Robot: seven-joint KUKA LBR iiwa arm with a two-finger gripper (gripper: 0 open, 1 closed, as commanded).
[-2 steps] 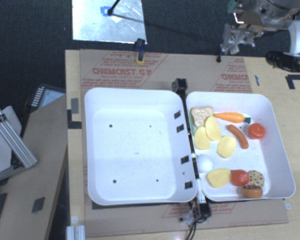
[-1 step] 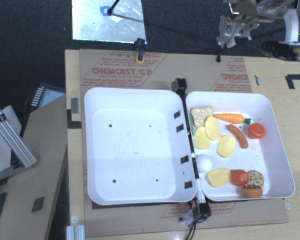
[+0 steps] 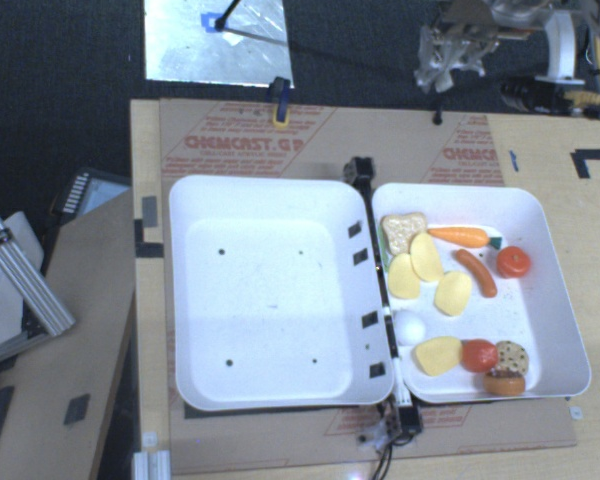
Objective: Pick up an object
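Note:
The right bin [image 3: 552,268] holds toy food: a slice of toast [image 3: 403,230], an orange carrot [image 3: 460,236], a sausage [image 3: 476,272], a red tomato [image 3: 513,261], yellow chips [image 3: 426,258], a white egg [image 3: 410,327], a second red tomato [image 3: 479,355] and a cookie [image 3: 507,358]. My gripper [image 3: 442,63] hangs high at the top of the view, beyond the bins' far edge, well above and away from the food. Nothing shows between its fingers.
The left bin [image 3: 270,288] sits beside the right one on a cardboard sheet [image 3: 240,143]. A shiny metal plate [image 3: 217,26] lies at the back left. A yellow clamp [image 3: 280,116] stands at the cardboard's far edge. Cables lie at the back right.

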